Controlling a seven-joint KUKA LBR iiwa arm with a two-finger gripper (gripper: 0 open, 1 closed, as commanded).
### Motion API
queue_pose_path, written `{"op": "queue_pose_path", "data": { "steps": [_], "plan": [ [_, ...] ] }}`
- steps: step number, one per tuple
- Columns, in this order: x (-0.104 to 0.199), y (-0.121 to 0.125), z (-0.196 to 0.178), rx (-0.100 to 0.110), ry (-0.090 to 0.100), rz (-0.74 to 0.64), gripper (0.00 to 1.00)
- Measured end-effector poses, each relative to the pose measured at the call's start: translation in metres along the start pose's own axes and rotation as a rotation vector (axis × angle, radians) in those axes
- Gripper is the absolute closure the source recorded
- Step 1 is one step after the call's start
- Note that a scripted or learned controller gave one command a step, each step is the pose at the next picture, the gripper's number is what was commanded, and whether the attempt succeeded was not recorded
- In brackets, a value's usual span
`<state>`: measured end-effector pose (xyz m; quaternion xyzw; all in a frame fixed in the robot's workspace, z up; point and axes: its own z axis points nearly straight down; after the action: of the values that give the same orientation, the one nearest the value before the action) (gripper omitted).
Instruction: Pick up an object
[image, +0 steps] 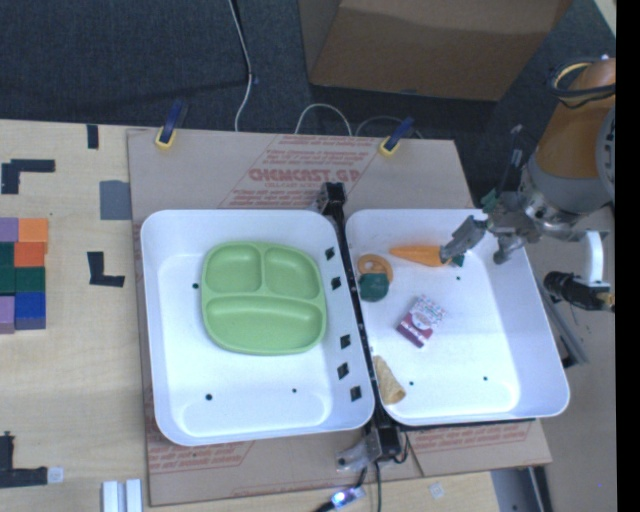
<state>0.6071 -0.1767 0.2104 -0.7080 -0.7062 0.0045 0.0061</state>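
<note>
— What's hard to make out?

— My arm (580, 130) is cut off at the frame's edge. My jaws (482, 240) hang spread and released over the right bin's (520, 330) far side, nothing between them, with one finger (462, 243) just beside the carrot (417, 256).

— Count the things.

— Two bins on the bench (70, 400). The right bin holds five: carrot, ring (375, 265), green ball (374, 287) touching the ring, packet (421, 320) mid-bin, and a cone (387, 380), partly hidden at the divider. The left bin (170, 400) holds one plate (264, 298).
</note>
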Motion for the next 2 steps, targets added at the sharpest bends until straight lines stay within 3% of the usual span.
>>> {"op": "queue_pose_path", "data": {
  "steps": [1, 2],
  "plan": [
    [0.001, 0.003, -0.009, -0.014, -0.002, -0.004, 0.0],
    [-0.001, 0.003, 0.034, -0.011, -0.003, -0.004, 0.0]
  ]
}}
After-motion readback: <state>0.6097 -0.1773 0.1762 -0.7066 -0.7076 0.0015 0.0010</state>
